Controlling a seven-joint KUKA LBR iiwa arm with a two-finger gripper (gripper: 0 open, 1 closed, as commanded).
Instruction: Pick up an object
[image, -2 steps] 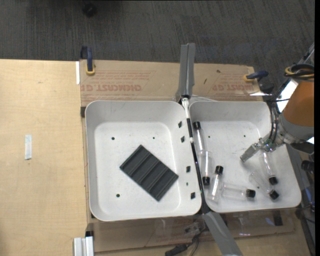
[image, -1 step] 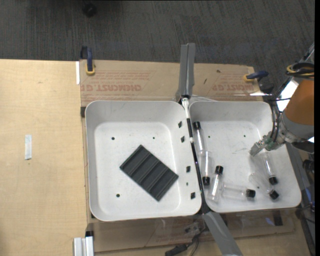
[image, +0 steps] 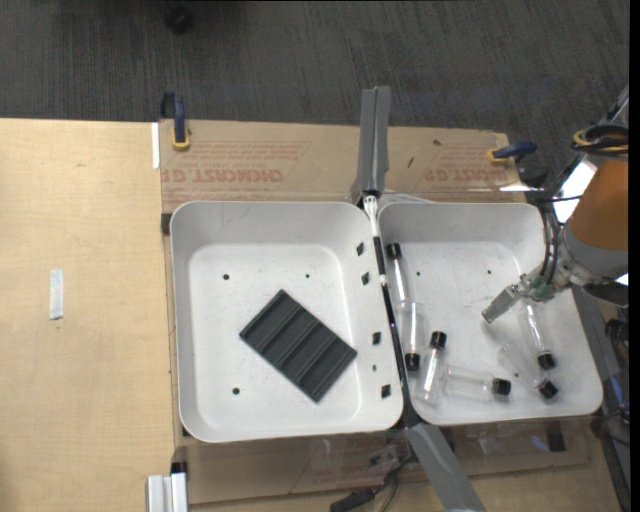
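Observation:
Several clear vials with black caps lie in the right bin (image: 450, 225). One vial (image: 397, 282) rests along the left wall, another (image: 432, 366) lies near the front, and a third (image: 472, 382) lies flat beside it. A flat black ridged block (image: 298, 345) lies slantwise in the left bin (image: 190, 300). My gripper (image: 503, 304) hangs low over the right side of the right bin, just up and left of a vial (image: 534, 334). The view shows nothing held in it.
The grey arm with its orange band (image: 605, 215) comes in over the right bin's right rim. A grey divider bar (image: 374, 140) runs between the bins. Blue and yellow clamps (image: 176, 122) (image: 510, 153) hold the cardboard behind the bins.

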